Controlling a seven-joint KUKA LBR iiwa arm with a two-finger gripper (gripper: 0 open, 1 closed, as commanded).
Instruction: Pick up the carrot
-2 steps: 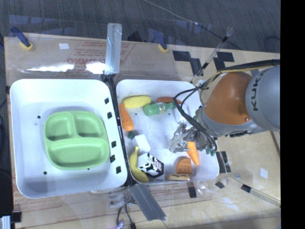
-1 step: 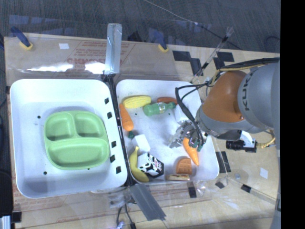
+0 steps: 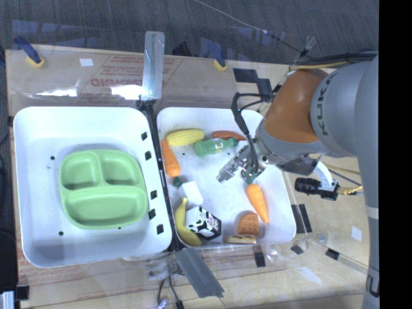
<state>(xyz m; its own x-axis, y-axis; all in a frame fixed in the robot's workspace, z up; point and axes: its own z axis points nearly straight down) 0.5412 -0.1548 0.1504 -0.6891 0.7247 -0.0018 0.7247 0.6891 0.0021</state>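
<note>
We locate the carrot [image 3: 258, 202] in the right bin [image 3: 212, 118], lying near that bin's right wall with its tip pointing toward the bin's front right corner. The gripper [image 3: 239, 167] hangs just above and to the left of the carrot's thick end; we see nothing between its fingers, and we cannot tell whether they are spread or pressed together. The arm [image 3: 322, 118] rises behind the gripper, its orange band over the bin's right rear corner.

We note a second orange piece [image 3: 170, 160] against the bin's left wall. A corn cob [image 3: 185, 137] lies at the bin's rear, with a green bottle [image 3: 215, 147] just beside it and a red piece [image 3: 226, 134] behind the bottle. A white block [image 3: 191, 190] sits near the bin's middle. Along the bin's front we find a banana [image 3: 183, 227], a black-and-white carton [image 3: 207, 223] touching it, and a waffle-like piece [image 3: 248, 224] just below the carrot's tip.

The left bin [image 3: 38, 124] adjoins the right bin and holds a green divided tray [image 3: 102, 188].
</note>
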